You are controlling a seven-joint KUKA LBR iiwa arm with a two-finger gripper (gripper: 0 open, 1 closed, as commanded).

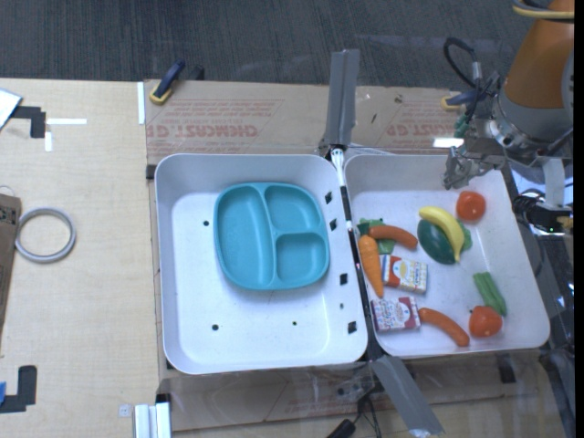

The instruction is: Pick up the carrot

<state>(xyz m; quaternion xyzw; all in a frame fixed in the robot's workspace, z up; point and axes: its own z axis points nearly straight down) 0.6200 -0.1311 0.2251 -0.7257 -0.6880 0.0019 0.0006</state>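
Observation:
The carrot (370, 266) is a long orange toy with a green top. It lies lengthwise along the left wall of the right bin (529, 286), beside a small red-and-white carton (407, 274). My gripper (455, 173) hangs over the far edge of the right bin, well to the right of and behind the carrot. It is just left of a red tomato (471, 206). Nothing shows in its grasp.
The right bin also holds a banana (442, 222) on a dark green vegetable (438, 242), an orange-red pepper (394, 235), a second carton (395, 315), a sausage (444, 326), a green pod (490, 292) and another tomato (484, 320). A teal divided plate (271, 235) sits in the left bin (182, 327).

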